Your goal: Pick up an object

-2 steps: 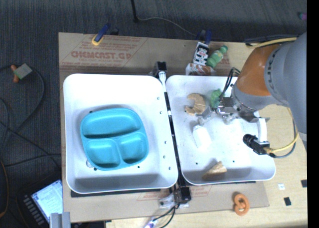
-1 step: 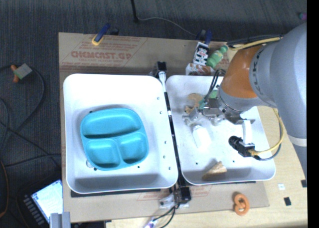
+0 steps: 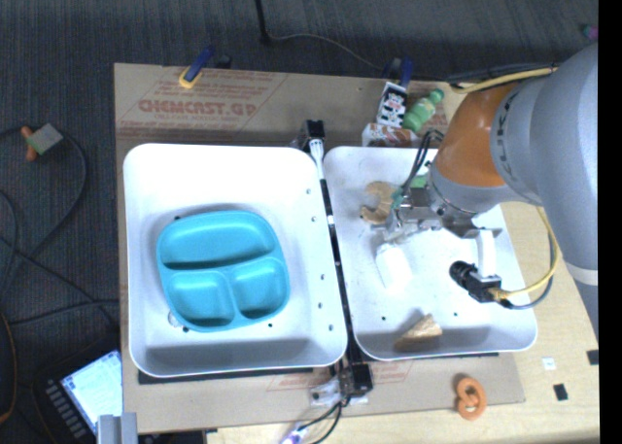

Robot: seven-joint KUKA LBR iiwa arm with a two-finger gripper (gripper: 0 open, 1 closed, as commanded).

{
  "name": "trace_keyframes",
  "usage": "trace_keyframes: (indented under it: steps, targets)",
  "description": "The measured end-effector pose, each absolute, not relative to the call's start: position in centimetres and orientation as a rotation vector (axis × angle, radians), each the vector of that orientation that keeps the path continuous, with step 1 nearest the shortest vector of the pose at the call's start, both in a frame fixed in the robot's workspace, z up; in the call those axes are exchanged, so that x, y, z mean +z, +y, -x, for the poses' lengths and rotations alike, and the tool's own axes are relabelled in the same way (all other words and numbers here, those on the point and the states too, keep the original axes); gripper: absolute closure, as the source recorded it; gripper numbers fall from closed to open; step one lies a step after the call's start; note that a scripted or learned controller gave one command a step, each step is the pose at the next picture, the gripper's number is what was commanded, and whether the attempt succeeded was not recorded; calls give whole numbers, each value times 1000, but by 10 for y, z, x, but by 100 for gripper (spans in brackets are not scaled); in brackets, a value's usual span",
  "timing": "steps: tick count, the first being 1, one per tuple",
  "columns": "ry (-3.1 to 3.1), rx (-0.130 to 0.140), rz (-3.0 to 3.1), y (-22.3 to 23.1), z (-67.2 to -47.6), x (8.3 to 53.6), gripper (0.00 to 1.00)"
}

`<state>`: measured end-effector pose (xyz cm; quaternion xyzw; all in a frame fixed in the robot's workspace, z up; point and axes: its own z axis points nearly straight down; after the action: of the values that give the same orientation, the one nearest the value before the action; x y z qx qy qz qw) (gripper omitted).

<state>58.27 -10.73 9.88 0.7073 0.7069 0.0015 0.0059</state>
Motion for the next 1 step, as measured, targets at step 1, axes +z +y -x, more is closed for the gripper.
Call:
trace_keyframes:
  steps: [1]
  targets:
    - [2218, -2, -2219, -185, -627, 134, 100]
